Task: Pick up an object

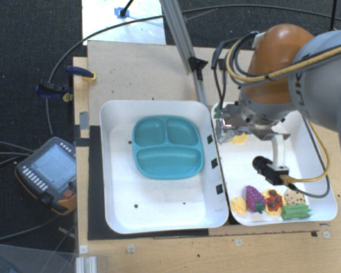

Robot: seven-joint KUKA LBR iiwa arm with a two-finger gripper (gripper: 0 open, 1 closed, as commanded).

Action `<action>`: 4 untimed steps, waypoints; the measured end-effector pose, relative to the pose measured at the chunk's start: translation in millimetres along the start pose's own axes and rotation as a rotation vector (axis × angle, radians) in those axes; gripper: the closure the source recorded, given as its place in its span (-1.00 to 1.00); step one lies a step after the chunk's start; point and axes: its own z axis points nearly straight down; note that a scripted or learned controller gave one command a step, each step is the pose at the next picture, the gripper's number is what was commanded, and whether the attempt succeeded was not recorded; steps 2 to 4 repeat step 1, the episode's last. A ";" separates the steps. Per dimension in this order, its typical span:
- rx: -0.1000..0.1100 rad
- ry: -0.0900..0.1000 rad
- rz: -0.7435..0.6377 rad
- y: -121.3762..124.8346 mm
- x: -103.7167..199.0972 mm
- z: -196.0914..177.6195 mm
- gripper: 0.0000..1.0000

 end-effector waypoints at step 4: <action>0.001 -0.001 0.001 3.3 52.7 9.1 1.00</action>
